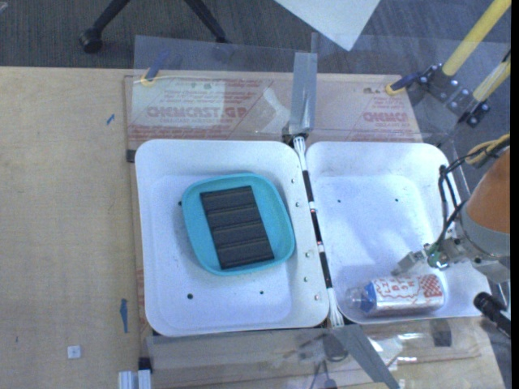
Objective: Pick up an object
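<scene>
The step in hand looks like the approach to a grasp, with nothing lifted yet. The arm reaches in from the right over the right bin, and its gripper hangs low near that bin's front right corner, just above and beside the likeliest target: a clear tube-like package with a red and white printed label and a blue end, lying on its side along the bin's front wall, its long axis running left to right. Whether the jaws are open or closed I cannot tell; the tip is small and partly blurred against the white floor, and nothing shows between them, so the package reads as still resting free in the bin. The left bin holds a teal square dish with a dark ridged block lying in it, well apart from the gripper and across the divider, so it seems an unlikely pick at this moment. The next move, as I judge it, calls for shifting the gripper a little toward the front wall so that it stands over the package's middle, turning the wrist so the jaws close across the narrow width instead of along its length, then descending. The risks are the nearby bin wall crowding one side and the rounded, slick wrapper rolling or slipping out as the jaws close.
</scene>
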